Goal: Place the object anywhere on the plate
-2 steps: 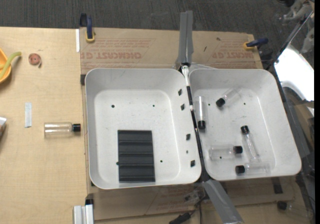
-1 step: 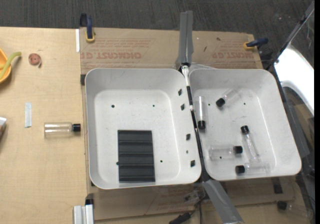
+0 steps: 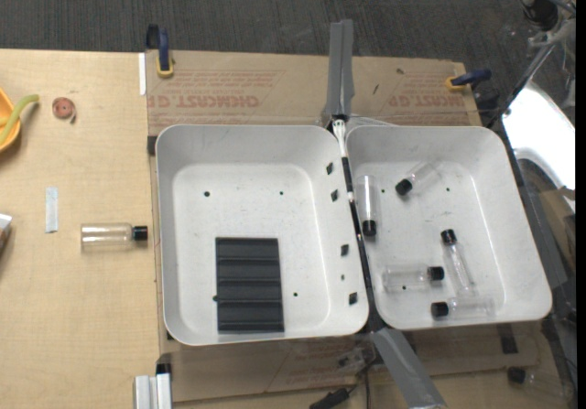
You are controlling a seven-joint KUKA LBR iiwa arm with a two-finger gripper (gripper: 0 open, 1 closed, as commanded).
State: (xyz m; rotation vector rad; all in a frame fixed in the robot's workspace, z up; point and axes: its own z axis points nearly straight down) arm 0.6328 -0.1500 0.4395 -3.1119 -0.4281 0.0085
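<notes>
A black ribbed plate (image 3: 248,285) lies flat in the left bin (image 3: 183,169), near its front wall. Several clear vials with black caps lie in the right bin (image 3: 494,169). One vial (image 3: 366,201) rests along that bin's left wall. Another vial (image 3: 418,177) lies tilted near the back. A third vial (image 3: 456,261) lies toward the right, and more vials sit at the front, one (image 3: 409,280) left of centre and one (image 3: 465,308) by the front wall. All of them lie on their sides, apart from the plate.
On the wooden bench left of the bins lies a spare clear vial (image 3: 112,234). A small white strip (image 3: 51,210), a red disc (image 3: 62,107) and a yellow object (image 3: 9,119) sit further left. Clamps (image 3: 161,52) hold the cardboard behind the bins.
</notes>
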